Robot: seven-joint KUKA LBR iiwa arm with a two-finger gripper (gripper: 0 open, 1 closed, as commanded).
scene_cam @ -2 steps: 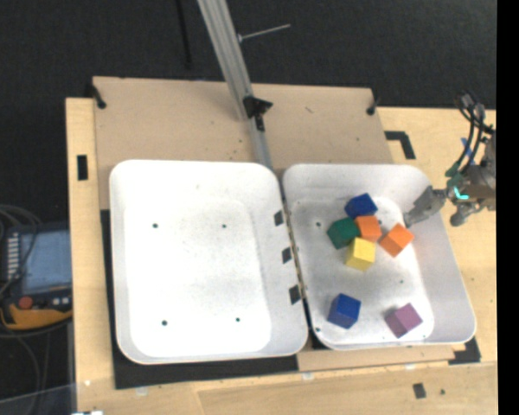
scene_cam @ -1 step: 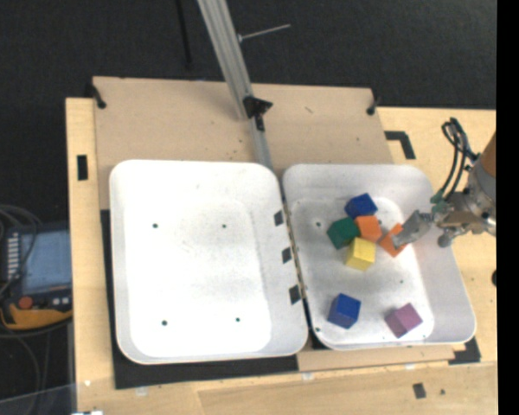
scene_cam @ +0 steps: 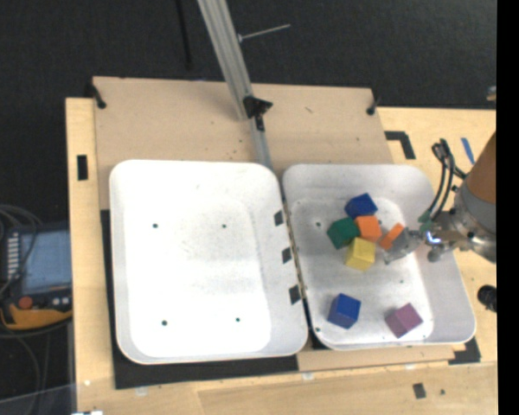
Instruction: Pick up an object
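Though unlabelled, blocks near pincer

Just left of the claw huddled a small orange cube, green cube, yellow cube and blue cube; 2 more, blue and purple, lay apart below.

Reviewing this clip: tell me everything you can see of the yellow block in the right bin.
The yellow block is a small cube, matte and evenly coloured, possibly foam or painted wood. It lies in the right bin, at the lower edge of a tight cluster: the green block touches it from the upper left, and the orange block sits just above it. It sits slightly turned relative to the bin's walls. The gripper is close on its right, not holding it.
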